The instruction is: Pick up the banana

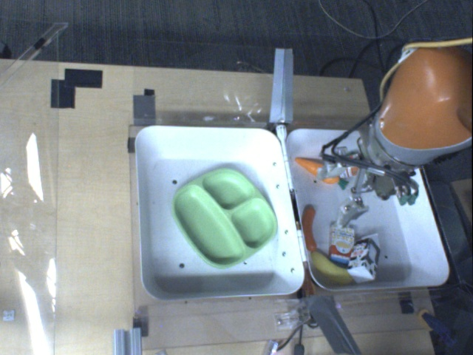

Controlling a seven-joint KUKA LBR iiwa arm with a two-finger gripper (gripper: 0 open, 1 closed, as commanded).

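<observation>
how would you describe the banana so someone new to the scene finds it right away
Look in the right bin, the one without the green tray. Go to its near left corner, where the banana lies along the front wall beside a small carton. It is the only yellow curved thing there; the sausage just above it is reddish and straight.

A pale wooden bench top (74, 198) fills most of the scene. Beyond its far edge lies dark grey ribbed carpet (185, 13), where a thin black cable (355, 17) loops. Black square markers (74, 83) sit on the bench's far left part, and soft glare streaks its left side.
</observation>
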